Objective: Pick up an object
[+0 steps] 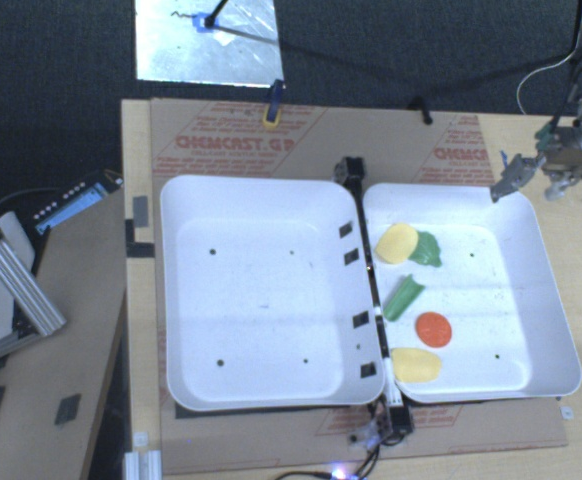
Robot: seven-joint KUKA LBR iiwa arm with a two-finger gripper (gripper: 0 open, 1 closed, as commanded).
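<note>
While every object lies loose in the right bin [546,268], the pick looks not yet begun. A yellow piece [397,243] touches a green piece [427,249]; a green pod [403,297], a red disc [433,329] and another yellow piece [416,365] lie nearby. The gripper [516,173] hangs above the bin's far right corner, carrying nothing, its opening impossible to tell.

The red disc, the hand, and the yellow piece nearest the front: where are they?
red disc [433,329], camera view, its middle
hand [516,176], camera view, between its fingertips
front yellow piece [416,365], camera view, its middle
</note>
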